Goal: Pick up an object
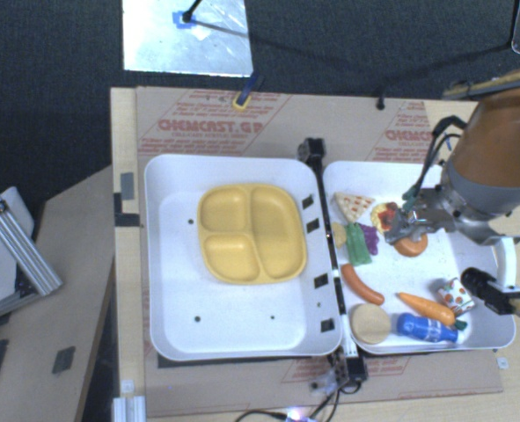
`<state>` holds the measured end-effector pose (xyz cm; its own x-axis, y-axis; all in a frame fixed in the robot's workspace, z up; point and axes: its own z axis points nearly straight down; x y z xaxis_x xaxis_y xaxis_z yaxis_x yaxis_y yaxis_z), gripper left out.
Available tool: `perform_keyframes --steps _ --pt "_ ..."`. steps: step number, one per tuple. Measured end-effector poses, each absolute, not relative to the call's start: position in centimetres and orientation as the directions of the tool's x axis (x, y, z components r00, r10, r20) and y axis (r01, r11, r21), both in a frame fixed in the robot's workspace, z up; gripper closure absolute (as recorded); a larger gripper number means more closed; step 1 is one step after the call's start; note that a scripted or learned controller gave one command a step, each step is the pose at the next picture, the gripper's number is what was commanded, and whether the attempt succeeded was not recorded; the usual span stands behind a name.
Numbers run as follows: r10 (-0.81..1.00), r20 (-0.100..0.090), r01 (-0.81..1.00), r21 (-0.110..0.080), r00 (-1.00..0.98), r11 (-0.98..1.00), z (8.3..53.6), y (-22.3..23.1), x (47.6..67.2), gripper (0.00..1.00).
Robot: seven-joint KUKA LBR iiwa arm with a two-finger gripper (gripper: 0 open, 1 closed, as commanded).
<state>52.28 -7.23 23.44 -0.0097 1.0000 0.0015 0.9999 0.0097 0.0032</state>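
**binwatcher:** Gripper (404, 229) is down in the right bin (497, 337), right of frame centre, just beside the orange round piece (413, 245). Can't tell if it's clenched or released, too small and dark

**kuka_fan:** what else is in there?

**binwatcher:** pizza slice (355, 206) and grapes (369, 238) left of it, green piece (357, 243), sausage (362, 284), carrot (427, 306), blue bottle (425, 328), tan disc (371, 323) along the bottom. Yellow divided plate (249, 233) sits in the left bin (172, 323)
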Motion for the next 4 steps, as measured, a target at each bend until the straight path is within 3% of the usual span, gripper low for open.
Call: perform_keyframes --steps 2,3,4 --pt "1.000 0.001 1.000 0.001 -0.008 0.008 22.0 0.4 55.0 1.00" --pt "1.000 0.000 1.000 0.000 0.000 0.000 22.5 -0.9 53.4 1.00" --pt "1.000 0.000 1.000 0.001 -0.006 0.006 21.7 0.8 53.9 1.00"
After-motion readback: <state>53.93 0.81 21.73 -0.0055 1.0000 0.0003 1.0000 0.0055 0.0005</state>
